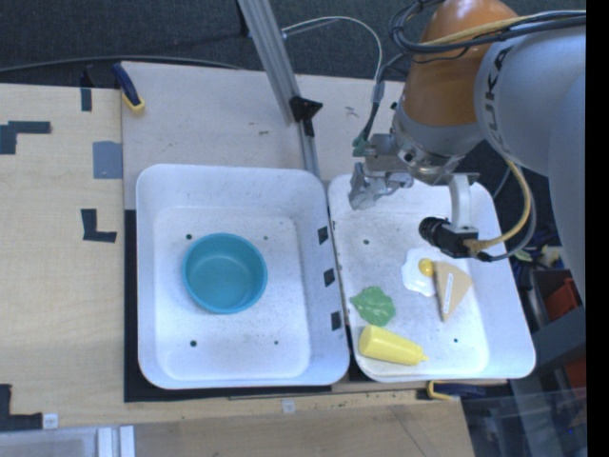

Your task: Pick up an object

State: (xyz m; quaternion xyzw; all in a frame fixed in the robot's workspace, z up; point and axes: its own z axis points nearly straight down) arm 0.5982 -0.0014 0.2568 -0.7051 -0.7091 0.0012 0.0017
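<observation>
Gripper (365, 188) hangs over the shallow white right bin's (497, 347) eleven o'clock corner, spread or pressed together I cannot tell. The green plastic leaf (373, 305) and yellow plastic cob (390, 347) lie toward six o'clock, perhaps the next targets.

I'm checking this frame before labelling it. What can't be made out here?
Tool: blurred in the camera view; any grasp unclear.
Right bin: far rim partly hidden by the arm.
Egg and wedge: overlapping or just touching, cannot tell.
Yellow thing: too small to identify.
</observation>
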